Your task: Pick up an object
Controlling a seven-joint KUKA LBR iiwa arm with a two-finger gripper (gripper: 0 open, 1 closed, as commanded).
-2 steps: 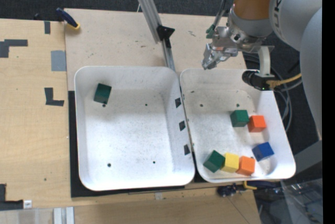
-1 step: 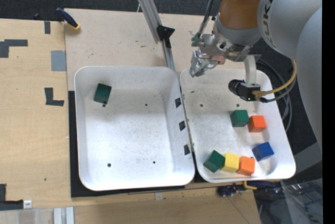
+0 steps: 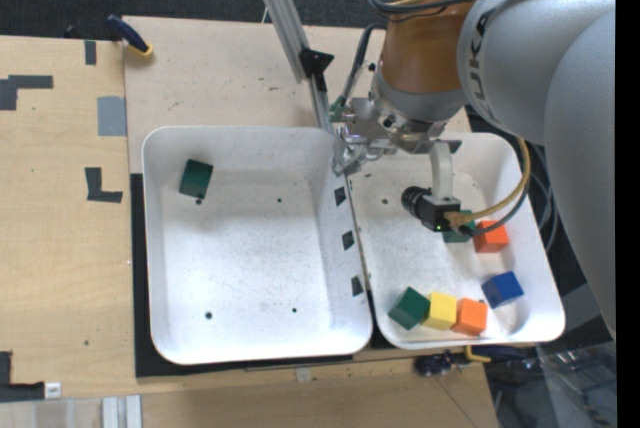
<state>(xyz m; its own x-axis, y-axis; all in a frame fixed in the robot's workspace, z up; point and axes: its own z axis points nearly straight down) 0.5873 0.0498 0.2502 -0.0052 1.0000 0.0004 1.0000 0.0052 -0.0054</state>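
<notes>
Six blocks in all: two green, two orange, one yellow, one blue. Five of them lie in the right bin (image 3: 395, 251), one of two white bins on the desk (image 3: 60, 246). Along that bin's near wall three sit in a touching row: a green block (image 3: 409, 307) nearest its left wall, then a yellow block (image 3: 440, 309), then an orange block (image 3: 471, 315). Just beyond them, toward the bin's right wall, is the blue block (image 3: 502, 288), and farther still the second orange block (image 3: 490, 237). The second green block (image 3: 196, 178) lies alone in the left bin (image 3: 250, 256), well apart from the right bin. The jaws hang over the right bin's far left corner; whether they are open or closed I cannot tell
</notes>
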